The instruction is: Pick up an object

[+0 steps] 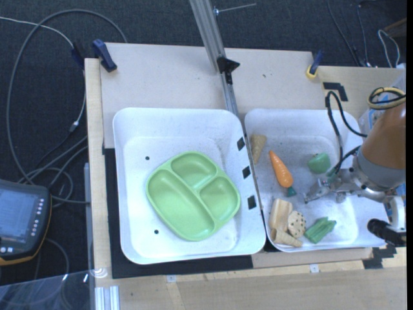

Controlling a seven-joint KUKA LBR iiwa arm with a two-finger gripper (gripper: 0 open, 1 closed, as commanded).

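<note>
Running off the right edge: arm (387, 141), right bin (293, 118) rim beneath it. Blurring into a grey tangle: gripper (326, 189), too small for telling its grasp. Hiding under tan blocks (287, 221): part of the bin floor. Getting cropped at left: tablet (19, 221).

Two bins sat side by side on the bench (161, 76) — the left bin (129, 134) held a divided plate (192, 194), the right bin (290, 124) a carrot (280, 168) (mid-bin), with the gripper (321, 189) to its right.
</note>
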